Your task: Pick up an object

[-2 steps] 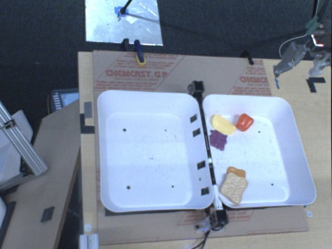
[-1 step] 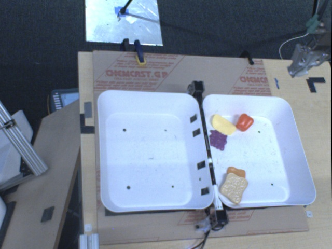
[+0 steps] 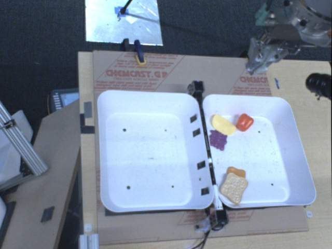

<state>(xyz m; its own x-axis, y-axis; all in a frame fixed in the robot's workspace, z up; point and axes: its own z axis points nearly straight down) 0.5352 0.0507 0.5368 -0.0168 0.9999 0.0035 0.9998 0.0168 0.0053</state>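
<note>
The right bin [image 3: 290, 139] holds a yellow piece [image 3: 223, 124], a red-orange piece [image 3: 245, 121], a purple grape-like cluster [image 3: 218, 139] and a tan bread slice [image 3: 234, 188] with a small orange piece [image 3: 236, 171] just behind it. My gripper [image 3: 258, 62] hangs beyond the far edge of the right bin, above the cardboard, well apart from all these objects. Nothing shows between its fingers.
The left bin [image 3: 104, 139] lies beside the right one, joined by a dark clip strip [image 3: 199, 134]. A shiny metal sheet [image 3: 123, 14] lies at the back left. An aluminium rail [image 3: 18, 141] sits at the far left edge.
</note>
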